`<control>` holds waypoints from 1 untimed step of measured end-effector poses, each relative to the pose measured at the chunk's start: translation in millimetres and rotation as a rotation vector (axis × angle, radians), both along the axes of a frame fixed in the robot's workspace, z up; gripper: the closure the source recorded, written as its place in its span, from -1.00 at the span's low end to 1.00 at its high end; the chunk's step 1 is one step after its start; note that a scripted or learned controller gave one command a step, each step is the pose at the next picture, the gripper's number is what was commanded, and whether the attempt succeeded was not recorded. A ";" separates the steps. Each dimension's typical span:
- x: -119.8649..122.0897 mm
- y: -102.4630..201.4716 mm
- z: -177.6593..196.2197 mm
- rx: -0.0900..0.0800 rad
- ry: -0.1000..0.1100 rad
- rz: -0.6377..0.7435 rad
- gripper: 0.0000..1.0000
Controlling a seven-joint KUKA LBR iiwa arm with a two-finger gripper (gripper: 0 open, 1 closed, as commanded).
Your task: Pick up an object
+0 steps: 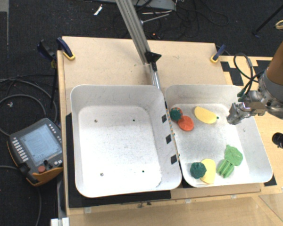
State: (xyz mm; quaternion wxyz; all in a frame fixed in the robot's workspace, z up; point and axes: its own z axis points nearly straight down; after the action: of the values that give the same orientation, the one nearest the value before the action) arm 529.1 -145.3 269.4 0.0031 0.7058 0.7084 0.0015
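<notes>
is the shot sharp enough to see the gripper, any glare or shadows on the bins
Camera view: light is soft and even, no harsh glare on the white bins; faint shadows under the toys; the gripper is slightly blurred, its fingers indistinct; the yellow toy beside it reads clearly.

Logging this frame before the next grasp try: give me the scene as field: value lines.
arm: enters from the right, orange band showing
end effector: over the right bin's upper right part
right bin: yellow piece, red and green piece, light green piece, dark green and yellow piece
left bin: white, speckled floor
nearest piece: yellow piece, left of the end effector
</notes>
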 end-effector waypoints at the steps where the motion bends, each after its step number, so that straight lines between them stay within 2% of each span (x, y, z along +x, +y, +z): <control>1: 10.1 52.3 4.2 0.003 0.004 0.004 1.00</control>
State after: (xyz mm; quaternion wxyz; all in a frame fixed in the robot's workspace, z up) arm 539.3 -93.0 273.7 0.0006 0.7042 0.7100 0.0011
